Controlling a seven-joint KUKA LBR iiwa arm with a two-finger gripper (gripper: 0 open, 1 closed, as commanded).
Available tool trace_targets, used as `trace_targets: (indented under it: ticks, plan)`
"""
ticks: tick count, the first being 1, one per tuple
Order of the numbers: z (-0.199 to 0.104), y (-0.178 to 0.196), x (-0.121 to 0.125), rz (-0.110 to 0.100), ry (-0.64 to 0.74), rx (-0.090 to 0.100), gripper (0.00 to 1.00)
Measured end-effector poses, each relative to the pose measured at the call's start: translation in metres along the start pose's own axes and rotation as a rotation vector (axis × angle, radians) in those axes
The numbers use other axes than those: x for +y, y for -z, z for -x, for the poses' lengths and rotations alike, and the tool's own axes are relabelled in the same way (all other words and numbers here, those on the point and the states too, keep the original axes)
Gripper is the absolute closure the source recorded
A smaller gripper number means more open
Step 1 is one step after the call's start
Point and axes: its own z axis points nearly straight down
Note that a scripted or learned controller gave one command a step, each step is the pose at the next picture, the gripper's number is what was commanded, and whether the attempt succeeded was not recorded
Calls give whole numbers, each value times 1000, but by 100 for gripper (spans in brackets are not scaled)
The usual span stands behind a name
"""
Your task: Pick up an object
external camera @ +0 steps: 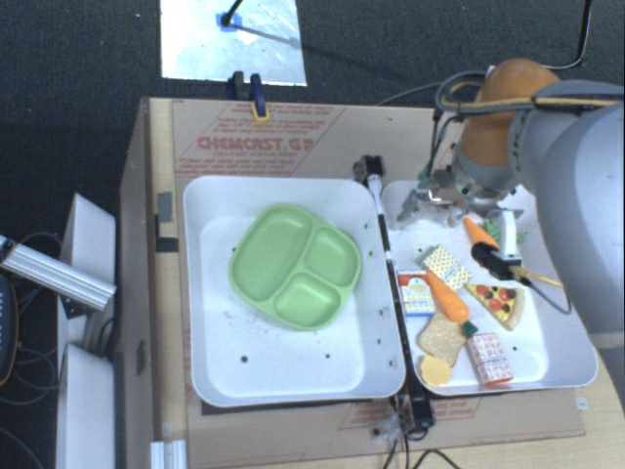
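The gripper (431,203) hangs low over the far left corner of the right bin (576,360); whether it is spread or closed cannot be told. A small carrot (477,231) lies just beside it, toward the bin's right edge. Nearer the middle lie a checked cracker (441,262), a large carrot (448,297) and a pizza slice (500,303). A red box (488,358) sits by the near edge. The left bin (220,360) holds a green divided plate (296,265).

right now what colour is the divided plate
Light green. The divided plate shows best in the camera view, lying in a white bin.
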Motion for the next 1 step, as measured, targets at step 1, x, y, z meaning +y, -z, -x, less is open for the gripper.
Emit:
trace_targets:
  ticks: [1]
  plan:
    - [-6,0,0,-2,1,0,0]
